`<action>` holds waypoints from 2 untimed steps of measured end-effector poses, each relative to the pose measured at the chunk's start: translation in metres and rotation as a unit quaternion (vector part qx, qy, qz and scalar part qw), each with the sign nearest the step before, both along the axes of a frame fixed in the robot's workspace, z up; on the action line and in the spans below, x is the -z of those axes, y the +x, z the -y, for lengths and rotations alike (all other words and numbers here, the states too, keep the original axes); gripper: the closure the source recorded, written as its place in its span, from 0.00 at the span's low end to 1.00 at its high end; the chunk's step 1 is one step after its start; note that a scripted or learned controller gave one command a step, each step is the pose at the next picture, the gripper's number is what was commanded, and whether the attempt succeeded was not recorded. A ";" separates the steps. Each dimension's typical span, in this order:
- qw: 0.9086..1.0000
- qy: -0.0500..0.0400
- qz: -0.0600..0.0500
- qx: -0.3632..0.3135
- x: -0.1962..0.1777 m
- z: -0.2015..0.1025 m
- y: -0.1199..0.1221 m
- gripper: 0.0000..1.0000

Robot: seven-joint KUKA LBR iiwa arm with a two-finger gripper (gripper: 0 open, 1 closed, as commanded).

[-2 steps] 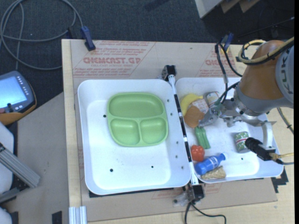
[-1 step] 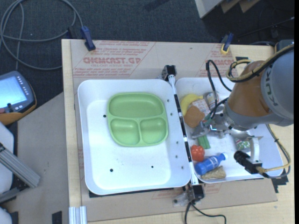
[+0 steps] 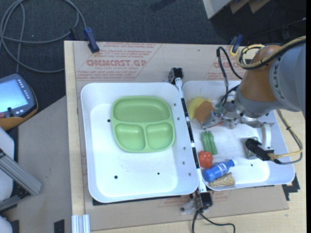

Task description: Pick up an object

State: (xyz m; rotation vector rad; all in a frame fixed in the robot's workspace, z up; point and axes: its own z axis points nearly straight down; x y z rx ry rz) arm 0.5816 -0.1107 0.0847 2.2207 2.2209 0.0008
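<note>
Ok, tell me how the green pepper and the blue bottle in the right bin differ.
The green pepper is green and slim; the blue bottle is blue with a white cap and bulkier. The pepper lies roughly along the bin's divider near mid-bin; the bottle lies slantwise nearer the front edge, beside a red toy and a tan item. Both lie flat in the right bin, apart from the gripper.

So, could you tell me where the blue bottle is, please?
The blue bottle lies in the right bin, near its front edge, between the red pepper and a tan sponge.
</note>
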 end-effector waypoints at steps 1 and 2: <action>1.000 -0.001 -0.006 -0.001 0.000 -0.014 0.060 0.00; 1.000 -0.001 -0.001 -0.001 -0.010 -0.016 0.062 1.00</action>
